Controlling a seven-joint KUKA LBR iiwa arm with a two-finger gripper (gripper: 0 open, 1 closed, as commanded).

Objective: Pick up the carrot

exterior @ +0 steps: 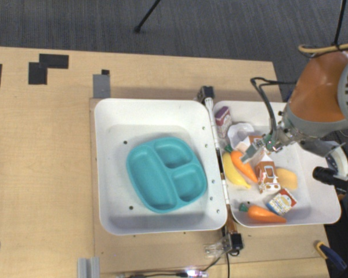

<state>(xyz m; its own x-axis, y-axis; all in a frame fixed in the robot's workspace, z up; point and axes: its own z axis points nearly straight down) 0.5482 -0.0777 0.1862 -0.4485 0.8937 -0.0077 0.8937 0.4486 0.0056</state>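
Observation:
Two orange carrots lie in the right bin. One carrot lies at a slant near the bin's left wall, beside a yellow banana. The other carrot lies along the front wall, green top to the left. My gripper hangs over the middle of the right bin, just up and to the right of the slanted carrot's upper end. Nothing shows held in it.
Also in the right bin are a purple-labelled bottle, a clear cup, a red and white carton, a yellow fruit and a small box. The left bin holds a teal divided plate.

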